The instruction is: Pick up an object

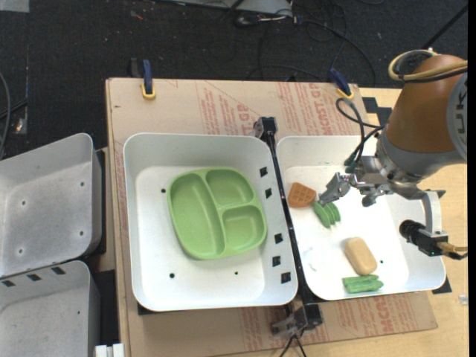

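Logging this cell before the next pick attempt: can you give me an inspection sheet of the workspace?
Surface: cardboard-covered bench bearing left bin and right bin.
Job's things: in right bin, waffle piece, green forked item, tan bread roll, green bean pod.
Clutter: green divided plate in left bin.
Gripper: gripper above the green forked item; finger state unclear.
Cables: black cables by the arm; more on the floor.
Surroundings: dark floor, grey trays at left.

Grey arm [416, 155] with orange band [428, 103], black cables, metal end effector [332, 192].
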`<act>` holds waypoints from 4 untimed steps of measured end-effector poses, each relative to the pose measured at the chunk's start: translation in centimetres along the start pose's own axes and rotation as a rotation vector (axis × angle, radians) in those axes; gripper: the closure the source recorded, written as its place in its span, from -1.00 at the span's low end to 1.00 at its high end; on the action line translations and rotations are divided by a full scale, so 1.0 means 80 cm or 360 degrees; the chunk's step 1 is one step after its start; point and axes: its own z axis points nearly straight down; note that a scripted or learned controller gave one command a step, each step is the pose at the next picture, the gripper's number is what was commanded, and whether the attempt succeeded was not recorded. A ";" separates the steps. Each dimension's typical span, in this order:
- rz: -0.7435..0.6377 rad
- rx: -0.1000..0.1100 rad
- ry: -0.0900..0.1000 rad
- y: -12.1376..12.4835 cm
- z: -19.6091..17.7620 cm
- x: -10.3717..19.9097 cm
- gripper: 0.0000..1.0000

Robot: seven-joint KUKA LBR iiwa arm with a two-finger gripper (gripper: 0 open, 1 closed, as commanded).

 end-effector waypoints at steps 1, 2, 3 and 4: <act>-0.0003 -0.0020 -0.0002 0.003 -0.008 0.000 -1.00; 0.0001 -0.0015 -0.0003 0.009 0.056 -0.011 -1.00; -0.0001 -0.0016 -0.0002 0.009 0.111 -0.006 -1.00; 0.0000 -0.0017 -0.0002 0.009 0.156 -0.005 -1.00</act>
